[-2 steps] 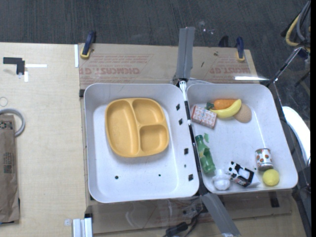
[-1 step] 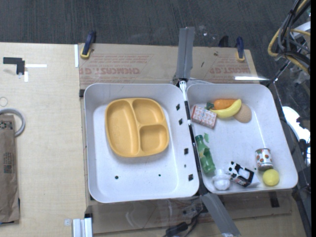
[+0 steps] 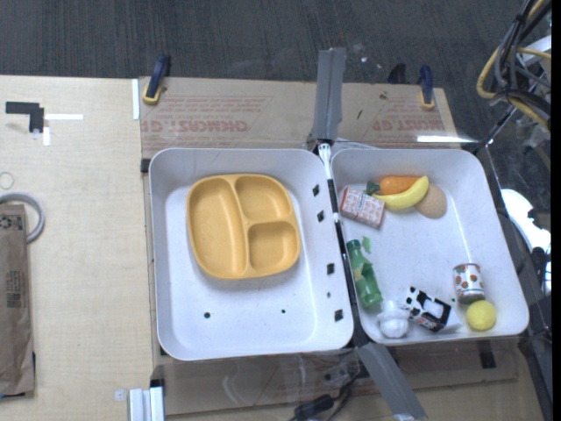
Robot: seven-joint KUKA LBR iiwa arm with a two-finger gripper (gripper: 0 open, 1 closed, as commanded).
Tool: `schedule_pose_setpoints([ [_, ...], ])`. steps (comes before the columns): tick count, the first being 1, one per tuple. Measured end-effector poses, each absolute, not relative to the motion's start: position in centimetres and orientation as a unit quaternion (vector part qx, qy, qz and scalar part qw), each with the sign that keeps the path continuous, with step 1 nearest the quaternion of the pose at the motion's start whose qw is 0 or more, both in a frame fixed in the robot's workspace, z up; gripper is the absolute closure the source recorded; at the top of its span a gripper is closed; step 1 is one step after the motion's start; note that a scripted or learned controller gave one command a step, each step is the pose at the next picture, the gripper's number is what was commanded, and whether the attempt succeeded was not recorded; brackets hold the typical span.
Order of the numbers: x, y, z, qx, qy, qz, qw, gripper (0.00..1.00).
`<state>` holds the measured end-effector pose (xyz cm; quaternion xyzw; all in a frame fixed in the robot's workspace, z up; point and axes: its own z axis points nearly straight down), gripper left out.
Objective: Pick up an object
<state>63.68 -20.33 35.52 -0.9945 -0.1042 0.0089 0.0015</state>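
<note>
The right bin (image 3: 478, 235) holds several small objects. A yellow banana (image 3: 405, 196) lies at its far side, with an orange carrot (image 3: 396, 183) just behind it and a tan round piece (image 3: 431, 203) to its right. A pink-and-white carton (image 3: 361, 207) sits left of the banana. A green bottle (image 3: 363, 274) lies along the left wall. Near the front are a clear plastic cup (image 3: 394, 324), a black-and-white cow toy (image 3: 428, 310), a small patterned can (image 3: 468, 281) and a yellow lemon (image 3: 480, 315).
The left bin (image 3: 175, 323) holds a yellow divided plate (image 3: 244, 226). Cardboard (image 3: 263, 117) lies behind both bins with blue clamps (image 3: 159, 75). A brown paper bag (image 3: 13, 296) rests on the wooden bench at far left. Cables (image 3: 526, 51) hang at top right.
</note>
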Motion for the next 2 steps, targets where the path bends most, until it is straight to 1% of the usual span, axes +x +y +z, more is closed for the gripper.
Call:
schedule_pose_setpoints([
  [1, 63.7, -20.3, 35.5, -0.995, -0.104, 0.0089, 0.001, 0.0],
  [2, 64.4, -22.0, 25.0, -0.995, -0.1, 0.0044, 0.001, 0.0],
])
